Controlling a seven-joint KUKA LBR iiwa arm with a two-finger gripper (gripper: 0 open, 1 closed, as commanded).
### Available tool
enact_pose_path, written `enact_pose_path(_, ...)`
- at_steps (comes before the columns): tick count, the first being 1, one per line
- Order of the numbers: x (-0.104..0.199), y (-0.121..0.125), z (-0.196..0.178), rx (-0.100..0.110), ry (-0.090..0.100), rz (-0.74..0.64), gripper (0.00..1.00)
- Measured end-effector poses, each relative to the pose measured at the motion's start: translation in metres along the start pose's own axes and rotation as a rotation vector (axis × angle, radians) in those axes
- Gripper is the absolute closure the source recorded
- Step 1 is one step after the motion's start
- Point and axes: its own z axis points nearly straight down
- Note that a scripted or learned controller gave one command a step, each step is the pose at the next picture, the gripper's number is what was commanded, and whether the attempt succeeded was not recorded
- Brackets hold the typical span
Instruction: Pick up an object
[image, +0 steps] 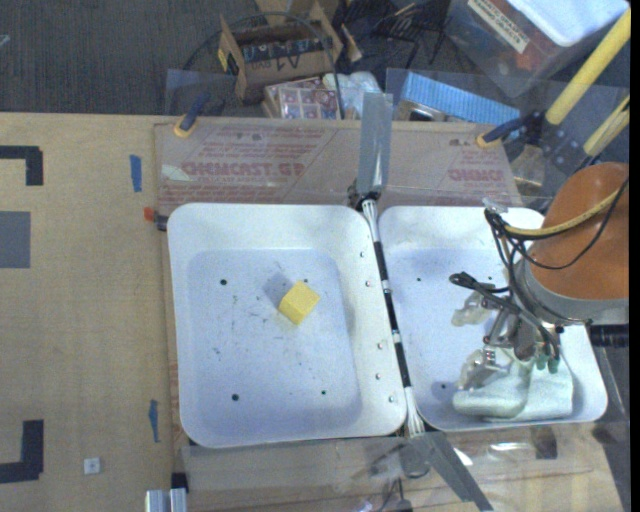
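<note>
A yellow block (298, 302) lies near the middle of the left bin (190, 240). In the right bin (430, 230), the gripper (487, 372) is low over a pale green-white object (520, 398) at the bin's near right corner; whether it is grasping anything cannot be told.

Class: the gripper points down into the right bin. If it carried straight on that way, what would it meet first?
Most likely the pale whitish object lying under the gripper in the right bin, near its front edge. Depth is hard to judge; they may already touch.
</note>
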Motion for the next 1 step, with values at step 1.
enact_pose_path(1,-0.0019,-0.0049,-0.071,-0.001,-0.001,-0.729,0.0)
